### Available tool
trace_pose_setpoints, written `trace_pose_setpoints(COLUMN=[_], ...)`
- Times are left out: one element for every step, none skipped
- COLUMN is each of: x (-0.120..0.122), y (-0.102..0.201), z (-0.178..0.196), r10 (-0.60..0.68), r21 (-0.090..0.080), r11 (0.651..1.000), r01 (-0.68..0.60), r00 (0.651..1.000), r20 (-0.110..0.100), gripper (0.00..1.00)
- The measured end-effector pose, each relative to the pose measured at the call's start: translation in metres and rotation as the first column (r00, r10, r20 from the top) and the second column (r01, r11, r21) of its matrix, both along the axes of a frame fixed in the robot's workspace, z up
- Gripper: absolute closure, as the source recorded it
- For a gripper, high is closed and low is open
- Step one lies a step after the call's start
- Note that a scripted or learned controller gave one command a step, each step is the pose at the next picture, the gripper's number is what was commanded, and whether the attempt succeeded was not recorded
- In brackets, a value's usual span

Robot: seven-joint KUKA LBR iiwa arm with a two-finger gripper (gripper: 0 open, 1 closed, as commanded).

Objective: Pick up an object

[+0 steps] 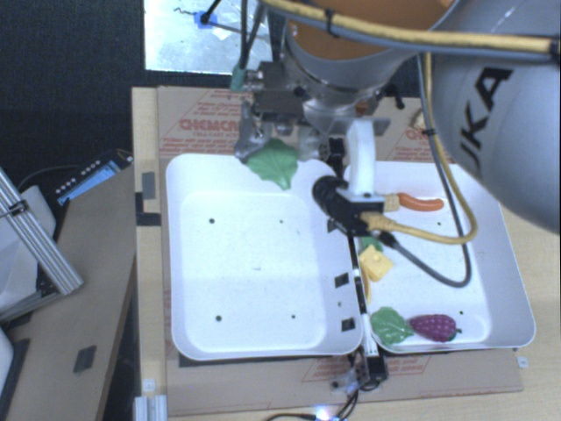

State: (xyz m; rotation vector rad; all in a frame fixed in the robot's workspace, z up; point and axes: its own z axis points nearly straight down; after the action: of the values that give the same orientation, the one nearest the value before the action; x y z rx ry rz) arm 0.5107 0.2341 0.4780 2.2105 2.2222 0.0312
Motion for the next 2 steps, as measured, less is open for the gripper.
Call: trace_pose_setpoints(x=[0.041,0.091], y=[0.000,-0.049], z=[0.041,0.037], r10=[-0.005,-0.009], r21=[-0.007,-0.010], r11=[1.000,1.000], r01=[0.005,0.009], r00=[1.000,1.000], r20=[-0.011,-0.015], gripper=[1.00,1.00])
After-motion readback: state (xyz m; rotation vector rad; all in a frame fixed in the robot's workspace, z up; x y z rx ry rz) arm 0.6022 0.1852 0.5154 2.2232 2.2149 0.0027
